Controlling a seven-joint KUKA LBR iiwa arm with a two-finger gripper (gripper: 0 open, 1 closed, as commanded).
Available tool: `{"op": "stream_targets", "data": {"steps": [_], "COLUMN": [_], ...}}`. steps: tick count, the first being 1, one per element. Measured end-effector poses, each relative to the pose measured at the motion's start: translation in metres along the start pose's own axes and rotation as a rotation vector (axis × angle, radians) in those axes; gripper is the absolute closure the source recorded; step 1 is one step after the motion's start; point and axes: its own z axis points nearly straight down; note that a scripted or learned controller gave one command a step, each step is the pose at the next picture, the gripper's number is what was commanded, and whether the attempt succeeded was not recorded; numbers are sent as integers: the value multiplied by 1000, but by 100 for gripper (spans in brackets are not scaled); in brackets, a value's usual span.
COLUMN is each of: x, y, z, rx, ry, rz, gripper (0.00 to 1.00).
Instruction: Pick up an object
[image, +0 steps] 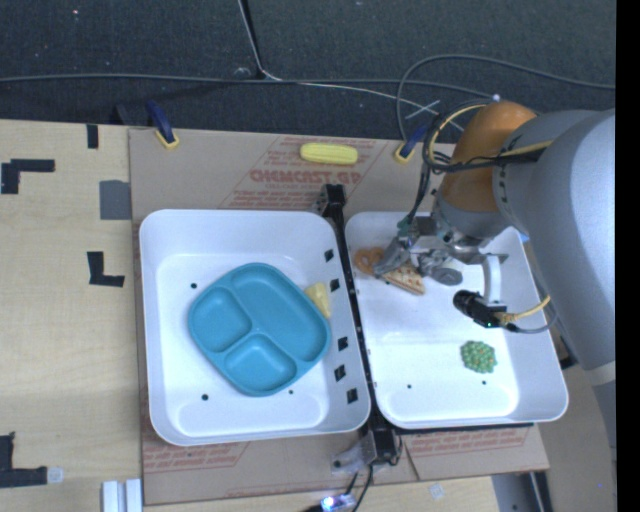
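Observation:
My gripper (408, 262) is low in the back left part of the right bin (540, 395). It sits over a tan, sandwich-like piece (404, 281) and a small orange-brown item (366, 261) beside it. The arm hides how the fingers meet these pieces. A green bumpy ball (479, 356) lies in the same bin, toward the front right, apart from the gripper. The left bin (160, 300) holds a blue divided plate (258, 327) with a small pale yellow item (318, 297) at its right edge.
A yellow banana-shaped toy (328, 153) lies on the cardboard behind the bins. Blue-and-yellow clamps (163, 130) hold the cardboard at the back. Cables loop above the arm. A black divider (350, 310) runs between the bins.

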Motion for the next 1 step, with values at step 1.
{"op": "stream_targets", "data": {"steps": [1], "x": [8], "y": [-4], "z": [-58], "rx": [-1], "ry": [2], "rz": [2], "gripper": [100]}}
